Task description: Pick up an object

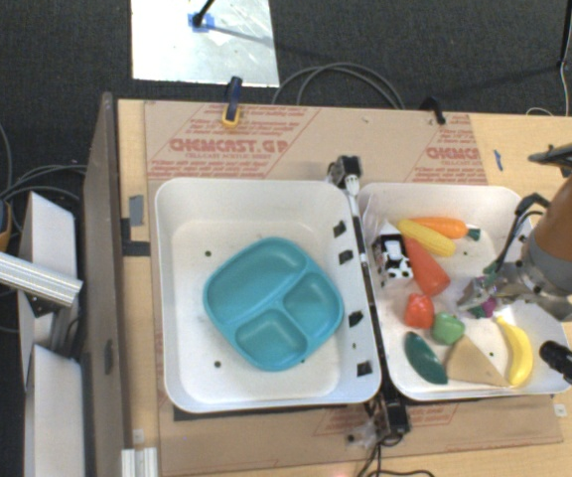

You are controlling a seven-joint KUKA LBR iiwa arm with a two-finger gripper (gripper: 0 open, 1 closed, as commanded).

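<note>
Here we see the gripper (484, 297) low in the right bin (504, 203), just above the banana (517, 350) and beside the green toy (449, 328); we cannot tell its state. The left bin (182, 366) holds 1 teal plate (272, 304).

— What lies in the right white bin (509, 207)?
— Plastic toy food: an orange carrot (443, 227) touching a yellow corn cob (427, 237), a red pepper (426, 266), and a yellow banana (517, 351) beside a tan wedge (473, 365)
— All loose?
— Yes, lying flat
</note>
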